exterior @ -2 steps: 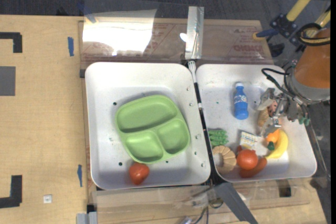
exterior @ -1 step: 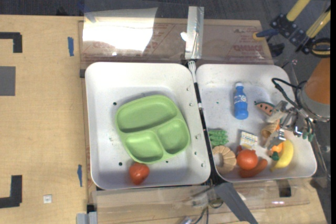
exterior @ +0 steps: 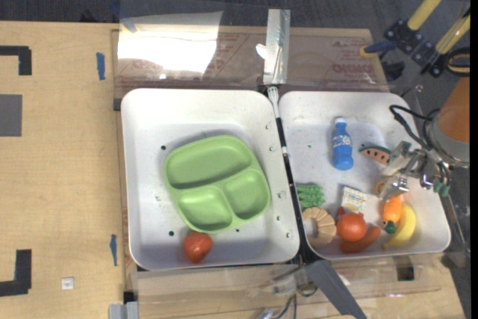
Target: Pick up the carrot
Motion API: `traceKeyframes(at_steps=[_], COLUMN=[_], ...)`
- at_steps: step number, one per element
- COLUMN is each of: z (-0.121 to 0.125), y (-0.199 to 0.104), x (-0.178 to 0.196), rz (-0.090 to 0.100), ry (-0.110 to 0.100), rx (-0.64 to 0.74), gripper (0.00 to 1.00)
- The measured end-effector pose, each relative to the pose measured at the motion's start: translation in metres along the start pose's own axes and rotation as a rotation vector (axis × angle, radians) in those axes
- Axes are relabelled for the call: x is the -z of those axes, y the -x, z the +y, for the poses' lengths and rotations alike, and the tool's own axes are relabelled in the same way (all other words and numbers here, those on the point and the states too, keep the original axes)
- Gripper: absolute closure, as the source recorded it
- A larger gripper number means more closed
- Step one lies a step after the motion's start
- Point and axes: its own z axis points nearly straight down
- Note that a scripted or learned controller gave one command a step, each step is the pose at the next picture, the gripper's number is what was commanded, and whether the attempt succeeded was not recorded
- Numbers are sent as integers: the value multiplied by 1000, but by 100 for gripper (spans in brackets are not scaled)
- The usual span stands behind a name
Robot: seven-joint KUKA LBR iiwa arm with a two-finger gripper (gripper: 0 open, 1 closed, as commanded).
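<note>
The carrot (exterior: 376, 155), a small tapered orange piece with dark markings and a matte toy finish, is seen lying flat on the floor of the right bin (exterior: 314, 116), in its right half, with its length set roughly across the view. Bare white floor is left on its upper side and between it and the blue bottle (exterior: 341, 144), a smooth plastic cylinder with a white label lying to its left. The gripper (exterior: 407, 164) is found just beside the carrot, to the right and slightly lower; its metal parts are tangled with dark cables, and whether its fingers are spread or closed cannot be told. Nothing is seen held in it.

Below the carrot, a crowded row is formed along the bin's near wall: a small white packet (exterior: 352, 199), a glossy red tomato (exterior: 352, 226), a round tan ridged piece (exterior: 320, 223), a bumpy green item (exterior: 311, 195), an orange fruit (exterior: 392, 211) and a curved yellow banana (exterior: 404, 225) pressed near the right wall.

The left bin (exterior: 142, 131) is occupied by a smooth green three-compartment plate (exterior: 216, 181), set at a slant, and a second red tomato (exterior: 197, 246) near the front rim. Both bins are rounded at the corners and meet along a narrow central seam.
</note>
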Motion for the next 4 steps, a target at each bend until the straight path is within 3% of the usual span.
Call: traceKeyframes(at_steps=[1,2,3,4], z=[0,-4,-3,-3], y=[0,-55,-50,-51], x=[-1,-12,1,0], rz=[1,10,-6,-4], ry=[0,-2,-2,-2], rx=[0,10,12,12], gripper=[0,0,100,0])
